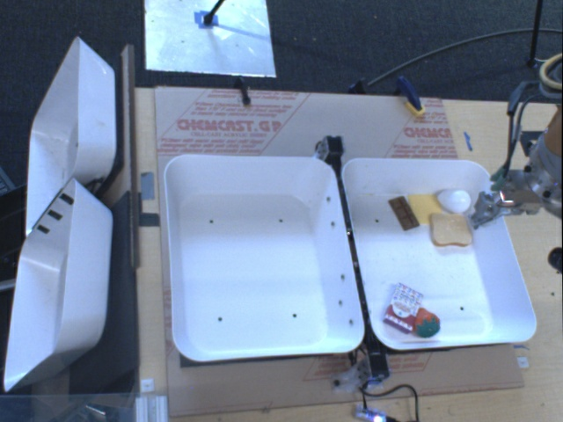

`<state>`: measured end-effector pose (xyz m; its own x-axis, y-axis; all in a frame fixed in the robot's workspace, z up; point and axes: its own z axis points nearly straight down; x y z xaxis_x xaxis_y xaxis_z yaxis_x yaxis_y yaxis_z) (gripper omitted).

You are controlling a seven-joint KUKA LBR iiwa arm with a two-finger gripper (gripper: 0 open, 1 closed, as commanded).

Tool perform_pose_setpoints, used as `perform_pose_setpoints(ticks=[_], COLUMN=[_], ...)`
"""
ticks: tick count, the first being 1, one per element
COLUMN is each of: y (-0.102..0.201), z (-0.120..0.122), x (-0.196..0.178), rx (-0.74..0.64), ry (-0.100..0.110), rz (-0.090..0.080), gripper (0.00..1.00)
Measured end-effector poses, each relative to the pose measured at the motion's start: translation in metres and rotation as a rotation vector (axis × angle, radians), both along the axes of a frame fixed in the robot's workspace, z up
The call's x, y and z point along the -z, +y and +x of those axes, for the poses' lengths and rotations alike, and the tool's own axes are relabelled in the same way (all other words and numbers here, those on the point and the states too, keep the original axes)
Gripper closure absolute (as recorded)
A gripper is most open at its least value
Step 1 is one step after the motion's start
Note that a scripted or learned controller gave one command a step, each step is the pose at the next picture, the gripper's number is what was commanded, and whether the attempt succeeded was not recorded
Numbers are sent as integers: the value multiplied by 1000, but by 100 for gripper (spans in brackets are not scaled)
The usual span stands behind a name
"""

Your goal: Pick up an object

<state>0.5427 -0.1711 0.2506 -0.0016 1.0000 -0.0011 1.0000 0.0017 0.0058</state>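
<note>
On bench: two white bins side by side, left bin (255,262) and right bin (493,297), sat on a cardboard sheet (229,121).
Task things: all lay in right bin, none lifted.
Egg: white, rounded, glossy (455,200), at bin's far right, touching yellow piece.
Yellow piece: flat, pale yellow block (424,207), just left of egg.
Toast: tan slice shape, flat (450,230), just below egg and yellow piece.
Brown bar: small dark brown strip, tilted (404,213), just left of yellow piece.
Packet: red and white patterned pack (404,307), near bin's front, print too small to read.
Ball: small, red with green patch (427,323), touching packet's right end.
Gripper: metal, at right bin's right rim (486,207), just right of egg and toast; fingers' state could not be told; nothing seen between them.
Arm: grey, came in from right edge (541,187).
Writing: cardboard read "CHEMCAST" in red, twice, smaller line under it unreadable.
Around: two spare white bins (62,236) leaned at left; metal plate (207,25) on dark floor at top; blue-yellow clamp (410,97) at cardboard's far edge; cables (457,51) top right.
In the way: right bin's rim sat between gripper and items.
</note>
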Motion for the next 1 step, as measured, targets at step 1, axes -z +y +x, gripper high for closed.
perform_pose_setpoints(ticks=[1], y=[54], z=[21], x=[4], rx=[-4], ry=[5], rz=[2], gripper=[100])
